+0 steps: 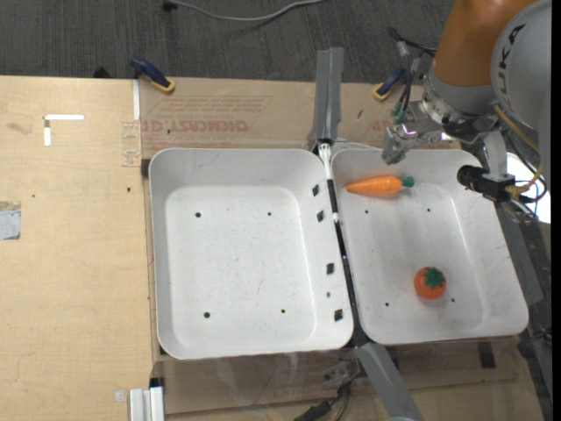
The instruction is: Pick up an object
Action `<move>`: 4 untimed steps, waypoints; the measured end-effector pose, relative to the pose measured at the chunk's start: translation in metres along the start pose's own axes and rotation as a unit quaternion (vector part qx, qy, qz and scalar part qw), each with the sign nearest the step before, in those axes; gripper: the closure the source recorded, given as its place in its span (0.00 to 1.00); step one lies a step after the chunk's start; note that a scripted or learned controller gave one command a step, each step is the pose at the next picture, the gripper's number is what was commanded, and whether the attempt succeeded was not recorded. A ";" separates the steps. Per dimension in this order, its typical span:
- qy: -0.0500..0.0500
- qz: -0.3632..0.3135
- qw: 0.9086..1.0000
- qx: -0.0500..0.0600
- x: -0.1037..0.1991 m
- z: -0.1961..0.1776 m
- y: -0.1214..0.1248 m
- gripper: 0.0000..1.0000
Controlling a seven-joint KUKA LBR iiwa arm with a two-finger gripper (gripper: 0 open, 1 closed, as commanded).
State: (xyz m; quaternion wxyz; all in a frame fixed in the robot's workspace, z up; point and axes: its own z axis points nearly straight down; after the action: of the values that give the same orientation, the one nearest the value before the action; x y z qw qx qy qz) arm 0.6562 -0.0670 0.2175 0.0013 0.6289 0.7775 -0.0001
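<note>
A single fixed camera looks down at a slant from above the tabletop [70,235], far enough back to take in both white bins [241,169] side by side. The arm [491,33] enters from the right, and dark floor runs along the top.

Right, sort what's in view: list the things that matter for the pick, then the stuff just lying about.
For the pick:
- toy carrot, far end of the right bin
- toy tomato, nearer end of that bin
- gripper, above the bin's far rim, just beyond the carrot

Lying about:
- left bin
- blue and yellow clamps on the bench's far edge
- cable on the floor
</note>
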 end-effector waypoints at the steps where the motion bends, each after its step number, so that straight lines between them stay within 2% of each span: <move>1: 0.000 0.000 1.000 0.001 0.000 0.001 0.000 0.00; 2: 0.000 -0.017 1.000 0.000 -0.059 0.125 -0.010 0.00; 3: 0.002 -0.018 1.000 0.004 -0.059 0.116 -0.012 1.00; 4: 0.000 0.057 0.998 0.000 -0.069 -0.022 -0.021 1.00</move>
State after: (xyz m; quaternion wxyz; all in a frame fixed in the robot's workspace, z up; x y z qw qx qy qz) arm 0.6500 -0.1390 0.2394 0.0013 0.6721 0.7405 0.0000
